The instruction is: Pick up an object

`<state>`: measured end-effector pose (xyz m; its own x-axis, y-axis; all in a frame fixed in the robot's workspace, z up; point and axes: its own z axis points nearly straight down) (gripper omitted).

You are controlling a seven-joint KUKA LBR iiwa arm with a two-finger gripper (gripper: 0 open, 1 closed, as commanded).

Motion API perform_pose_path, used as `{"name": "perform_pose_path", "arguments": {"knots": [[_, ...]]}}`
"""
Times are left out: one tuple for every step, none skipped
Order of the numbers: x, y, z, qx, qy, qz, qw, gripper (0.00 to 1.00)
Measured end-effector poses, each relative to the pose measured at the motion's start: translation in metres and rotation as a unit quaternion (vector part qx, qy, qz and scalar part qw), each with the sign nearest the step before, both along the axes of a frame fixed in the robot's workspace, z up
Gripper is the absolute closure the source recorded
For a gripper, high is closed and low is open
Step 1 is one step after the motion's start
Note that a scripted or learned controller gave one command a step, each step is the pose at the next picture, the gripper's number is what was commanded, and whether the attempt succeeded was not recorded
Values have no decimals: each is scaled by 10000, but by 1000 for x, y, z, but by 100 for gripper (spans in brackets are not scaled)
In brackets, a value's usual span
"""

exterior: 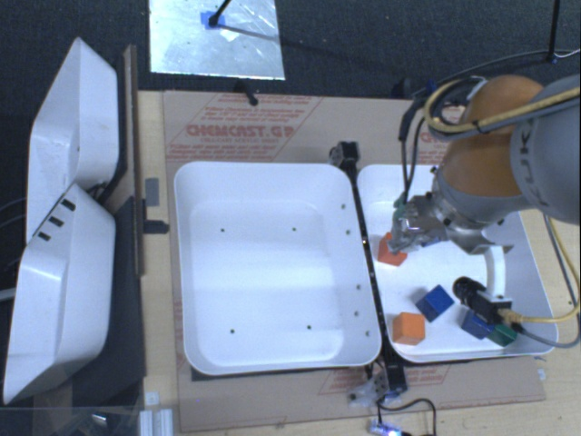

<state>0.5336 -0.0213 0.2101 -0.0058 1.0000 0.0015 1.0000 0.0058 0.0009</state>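
fingers: lowered into right bin; opening cannot be told
red-orange block: just below fingertips, touching or nearly; grip unclear
orange cube, blue block: well below fingers

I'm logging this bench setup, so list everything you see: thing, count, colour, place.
white bins: 2, white, side by side on the bench.
orange blocks: 2, orange, right bin; one near its front edge, one at the gripper's tip.
blue blocks: 2, blue, right bin; one mid-bin, one near the front right corner.
green piece: 1, green, beside the right-hand blue block.
cardboard sheet: 1, tan with red print, under the bins.
metal plate: 1, silver, behind the bench.
gripper: 1, grey, over the right bin, by the bins' shared wall.
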Motion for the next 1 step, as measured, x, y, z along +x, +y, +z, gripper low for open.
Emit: {"name": "perform_pose_path", "arguments": {"knots": [[-6, 53, 14, -1, -3, -3, 10000, 100]]}}
